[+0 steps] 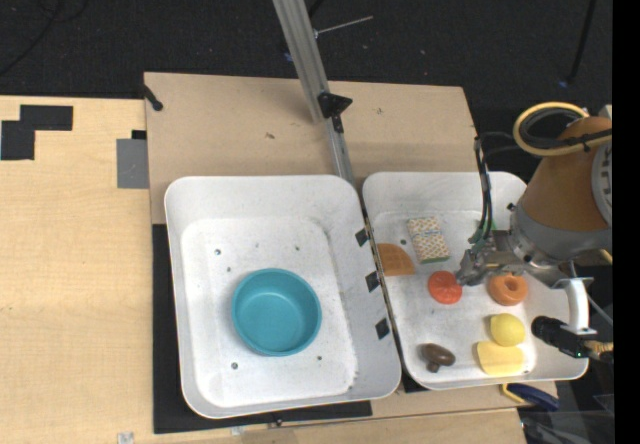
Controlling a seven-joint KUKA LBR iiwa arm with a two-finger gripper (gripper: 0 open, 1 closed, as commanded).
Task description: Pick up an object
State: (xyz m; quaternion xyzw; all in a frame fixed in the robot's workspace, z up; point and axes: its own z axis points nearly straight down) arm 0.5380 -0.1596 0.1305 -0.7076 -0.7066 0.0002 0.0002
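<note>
The right bin (440, 194) holds several small objects. A red round object (445, 288) lies near its middle, and my gripper (471, 271) hovers just to its upper right, almost touching it. An orange ring (508, 289) sits right of the gripper, partly under the wrist. A patterned green-and-white block (428, 238) lies above the red object, with an orange wedge (395, 260) to its left. A yellow lemon (507, 329), a yellow block (500, 358) and a brown lump (436, 357) lie along the front. Nothing shows in the gripper's grasp.
The left bin (200, 222) holds a teal bowl (277, 310). A metal rail (300, 32) slants down to the divide between the bins. The arm's grey and orange body (565, 197) overhangs the right bin's right side. Black clips (372, 279) line the shared edge.
</note>
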